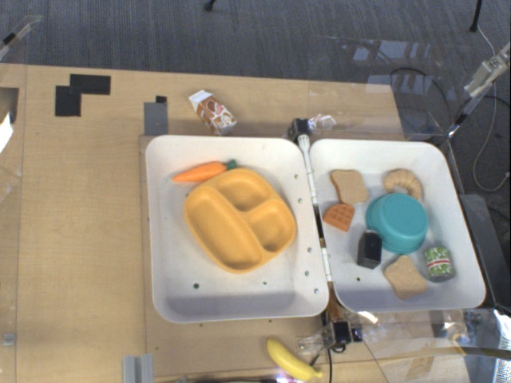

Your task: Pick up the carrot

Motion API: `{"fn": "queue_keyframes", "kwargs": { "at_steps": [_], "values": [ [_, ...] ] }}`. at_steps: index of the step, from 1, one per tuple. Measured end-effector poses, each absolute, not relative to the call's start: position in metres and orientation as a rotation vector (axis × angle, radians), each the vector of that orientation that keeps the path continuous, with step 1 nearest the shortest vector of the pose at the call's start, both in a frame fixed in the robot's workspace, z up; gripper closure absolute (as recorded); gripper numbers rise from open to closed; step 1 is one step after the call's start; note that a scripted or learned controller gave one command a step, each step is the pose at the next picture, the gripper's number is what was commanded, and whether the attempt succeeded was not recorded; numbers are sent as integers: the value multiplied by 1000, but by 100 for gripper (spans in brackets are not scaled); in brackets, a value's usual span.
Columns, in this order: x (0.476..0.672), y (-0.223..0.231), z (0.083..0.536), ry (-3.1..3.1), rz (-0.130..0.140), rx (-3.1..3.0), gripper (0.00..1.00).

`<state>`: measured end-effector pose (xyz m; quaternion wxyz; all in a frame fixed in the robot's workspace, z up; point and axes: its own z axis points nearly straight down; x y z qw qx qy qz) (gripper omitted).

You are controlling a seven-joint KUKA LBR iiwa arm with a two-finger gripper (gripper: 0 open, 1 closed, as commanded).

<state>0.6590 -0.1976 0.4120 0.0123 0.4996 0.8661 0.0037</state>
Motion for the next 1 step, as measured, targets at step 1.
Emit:
{"fn": "queue_keyframes", "kwargs": {
  "at_steps": [1],
  "values": [
    [659,-197,411,2701,11,1557,0]
  ]
}}
